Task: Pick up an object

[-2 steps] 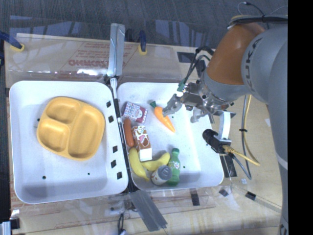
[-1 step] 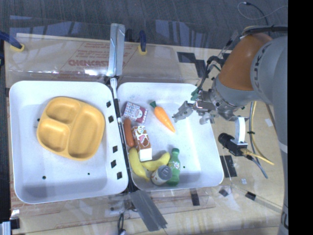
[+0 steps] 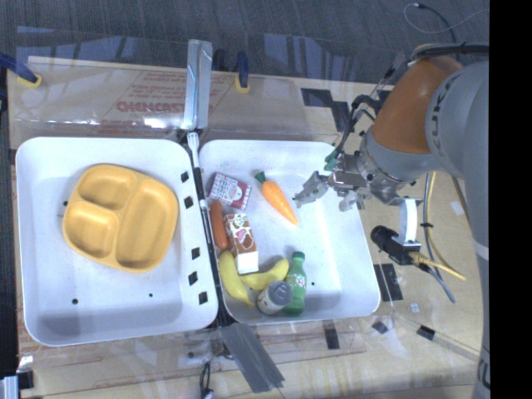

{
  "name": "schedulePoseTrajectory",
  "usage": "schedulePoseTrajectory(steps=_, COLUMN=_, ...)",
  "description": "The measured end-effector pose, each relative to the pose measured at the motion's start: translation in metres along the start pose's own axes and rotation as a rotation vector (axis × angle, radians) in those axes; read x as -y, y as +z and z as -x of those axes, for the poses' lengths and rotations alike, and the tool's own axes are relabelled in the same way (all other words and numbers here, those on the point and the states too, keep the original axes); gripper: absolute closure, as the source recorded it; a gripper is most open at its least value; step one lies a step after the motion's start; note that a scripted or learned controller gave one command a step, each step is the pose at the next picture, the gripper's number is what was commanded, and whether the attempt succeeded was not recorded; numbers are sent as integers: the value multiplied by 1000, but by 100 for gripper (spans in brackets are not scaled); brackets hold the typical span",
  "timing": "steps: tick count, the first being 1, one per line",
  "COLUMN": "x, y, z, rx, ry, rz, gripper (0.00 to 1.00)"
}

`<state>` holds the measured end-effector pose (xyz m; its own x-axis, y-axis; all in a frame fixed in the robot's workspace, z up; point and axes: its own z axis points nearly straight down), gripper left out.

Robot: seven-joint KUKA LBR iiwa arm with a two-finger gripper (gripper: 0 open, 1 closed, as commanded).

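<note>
In the right bin (image 3: 341, 260) lie a carrot (image 3: 278, 199), a small red-and-white carton (image 3: 229, 190), a sausage (image 3: 218, 224), a snack box (image 3: 242, 242), a banana (image 3: 248, 278) and a green bottle (image 3: 294, 284) beside a round can (image 3: 271, 298). My gripper (image 3: 317, 186) hangs over the bin's right part, just right of the carrot. Its fingers (image 3: 306, 191) point left and look spread, with nothing between them.
A yellow divided plate (image 3: 121, 216) sits in the left bin (image 3: 50, 306). A metal bar (image 3: 198, 86) stands at the back between the bins. The arm's orange band (image 3: 416, 106) and cables (image 3: 432, 248) lie to the right.
</note>
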<state>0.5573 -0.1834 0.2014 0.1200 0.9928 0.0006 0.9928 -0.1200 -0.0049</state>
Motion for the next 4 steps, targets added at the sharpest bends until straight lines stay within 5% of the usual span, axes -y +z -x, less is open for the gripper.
schedulePoseTrajectory(steps=1, x=-35, y=110, z=-29, rx=1, ry=-130, rz=3, gripper=0)
schedulePoseTrajectory(steps=2, x=-35, y=100, z=-29, rx=1, ry=-134, rz=2, gripper=100)
schedulePoseTrajectory(steps=3, x=-90, y=-1, z=-52, rx=1, ry=-157, rz=-14, gripper=100)
schedulePoseTrajectory(steps=4, x=-99, y=-58, z=-10, rx=2, ry=-313, rz=5, gripper=100)
